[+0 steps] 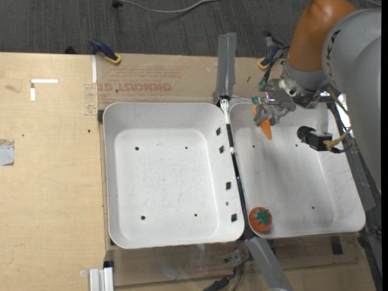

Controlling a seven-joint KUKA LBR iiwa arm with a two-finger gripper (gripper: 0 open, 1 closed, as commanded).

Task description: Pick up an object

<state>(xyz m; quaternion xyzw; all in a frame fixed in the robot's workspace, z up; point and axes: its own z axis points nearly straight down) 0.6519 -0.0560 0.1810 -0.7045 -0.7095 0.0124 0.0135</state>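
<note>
Right now the orange carrot-shaped toy point(266, 128) hangs point-down at the tip of the gripper point(265, 115), over the far left corner of the right bin point(339, 223). Its thick end sits up between the fingers and its narrow tip points down toward the bin floor, so its long axis runs roughly upright, tilted a little toward the near side. From where I stand it looks clamped: the fingers are closed in against the top of the carrot, with no real gap to spare, and the toy seems to be clear of the floor, though the slant of the view makes that hard to swear to.

Since the carrot lies straight below the gripper and in line with it, I'd judge the coming move is simply a lift straight up; any sideways swing risks knocking it against the bin's far wall or the divider point(228, 139) just beside it.

Well apart, in the near left corner of the same bin, a round red toy with a green top, something like a strawberry or tomato point(261, 219), rests against the wall. The left bin point(109, 162) sits alongside, touching the divider. The grey arm point(357, 47) with its orange band point(316, 32) reaches in from the right.
</note>
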